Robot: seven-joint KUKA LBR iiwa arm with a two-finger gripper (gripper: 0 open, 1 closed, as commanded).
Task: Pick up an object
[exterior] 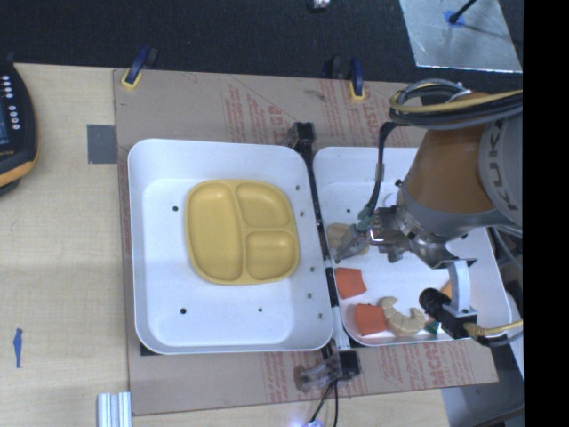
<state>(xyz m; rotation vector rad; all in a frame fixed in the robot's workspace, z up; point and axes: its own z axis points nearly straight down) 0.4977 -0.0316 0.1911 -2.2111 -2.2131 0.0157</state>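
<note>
A grey KUKA arm (453,176) with an orange band reaches in from the right and leans over the right bin (356,172), one of two shallow white bins standing side by side on a cardboard sheet (222,105) clamped to the pale wooden surface (62,265). Its end effector (369,237) hangs low over the middle of the right bin, just beside a tan lump (338,235) that lies against that bin's left wall; whether it is open or closed cannot be told from this angle, and nothing can be seen in its grasp. The other loose things lie in the near part of the right bin. An orange block (350,282) sits by its left wall, just nearer the camera than the tan lump. A red-orange block (369,318) rests at its near edge, touching a cream curved piece (402,318) beside it. Across the right bin's left wall, the left bin (160,310) holds a yellow divided plate (242,231) lying flat at its centre, three compartments facing up. A black and orange handheld controller (13,123) rests on the surface far from the right bin, at the view's left edge.
</note>
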